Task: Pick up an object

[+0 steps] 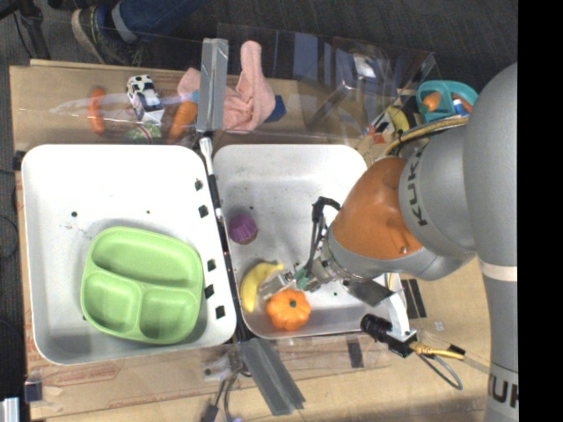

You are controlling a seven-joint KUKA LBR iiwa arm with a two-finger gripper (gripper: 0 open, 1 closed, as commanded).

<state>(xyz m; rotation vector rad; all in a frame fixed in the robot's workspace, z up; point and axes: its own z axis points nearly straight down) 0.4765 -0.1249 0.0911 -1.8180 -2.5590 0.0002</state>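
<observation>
In the right bin point(290, 161) lie a small purple object point(243, 229), a yellow banana point(253, 281) and an orange pumpkin-shaped toy point(288, 309) near the front wall. My gripper point(297, 280) reaches down from the right, just above the pumpkin and right of the banana. Its tips sit close to both objects, and the wrist hides how they stand. The orange-banded wrist point(378, 222) covers the bin's right side.
The left bin point(53, 192) holds a green divided plate point(142, 283). Behind the bins lie a pink cloth point(244, 86), small toys point(141, 95) and clear plastic. A teal item point(444, 97) sits at the back right. Cables trail at the front right.
</observation>
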